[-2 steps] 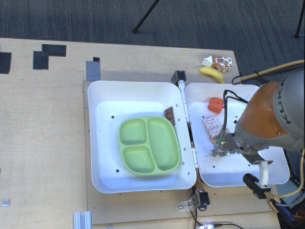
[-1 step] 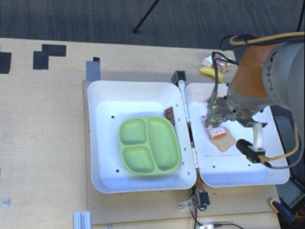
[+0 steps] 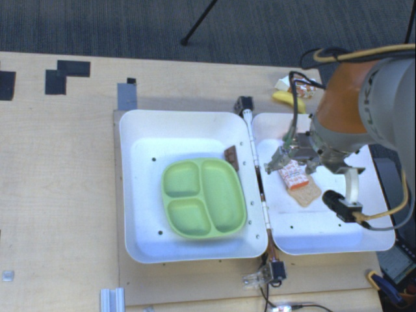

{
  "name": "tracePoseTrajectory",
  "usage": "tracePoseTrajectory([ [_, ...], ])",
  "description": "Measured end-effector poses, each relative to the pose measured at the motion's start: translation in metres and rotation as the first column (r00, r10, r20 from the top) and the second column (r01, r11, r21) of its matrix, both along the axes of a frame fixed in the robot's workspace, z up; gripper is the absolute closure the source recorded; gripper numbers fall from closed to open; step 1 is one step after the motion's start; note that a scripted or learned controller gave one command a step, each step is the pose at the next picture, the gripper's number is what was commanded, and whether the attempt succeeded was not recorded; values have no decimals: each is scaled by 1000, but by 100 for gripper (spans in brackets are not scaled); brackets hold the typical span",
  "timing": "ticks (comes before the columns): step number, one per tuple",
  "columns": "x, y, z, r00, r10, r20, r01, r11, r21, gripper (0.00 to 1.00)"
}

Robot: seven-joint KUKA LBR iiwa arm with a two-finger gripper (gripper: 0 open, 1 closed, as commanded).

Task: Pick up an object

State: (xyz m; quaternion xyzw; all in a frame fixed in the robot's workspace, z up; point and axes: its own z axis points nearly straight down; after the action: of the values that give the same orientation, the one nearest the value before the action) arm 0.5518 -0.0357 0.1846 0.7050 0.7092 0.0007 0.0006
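Camera view: bench [image 3: 58, 194] bearing two white bins.
Left bin [image 3: 140, 239]: holds a green divided plate [image 3: 204, 198]; a small brown piece [image 3: 231, 153] lies at the plate's upper right corner.
Right bin [image 3: 325, 236]: right of the plate; a red-and-white packet [image 3: 294, 175] lies on a tan slab [image 3: 307, 193].
Hand [image 3: 290, 161]: just above the packet; finger spread cannot be told.

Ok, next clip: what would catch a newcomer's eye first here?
The green divided plate fills much of the left bin. On the right, the grey arm with its orange band hangs over the right bin, its tool just above a small red-and-white packet lying on a tan sponge-like piece.
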Motion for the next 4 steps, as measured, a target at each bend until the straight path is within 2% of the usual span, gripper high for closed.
tracePoseTrajectory([
  [1, -18, -60, -97, 1000, -2, 6, 2, 1000, -1, 0],
  [2, -15, -61, -85, 1000, 2, 15, -2, 1000, -4, 100],
  [3, -51, 6, 0, 1000, 0, 1, 0, 1000, 1, 100],
  [4, -51, 5, 0, 1000, -1, 1, 1, 1000, 1, 0],
])
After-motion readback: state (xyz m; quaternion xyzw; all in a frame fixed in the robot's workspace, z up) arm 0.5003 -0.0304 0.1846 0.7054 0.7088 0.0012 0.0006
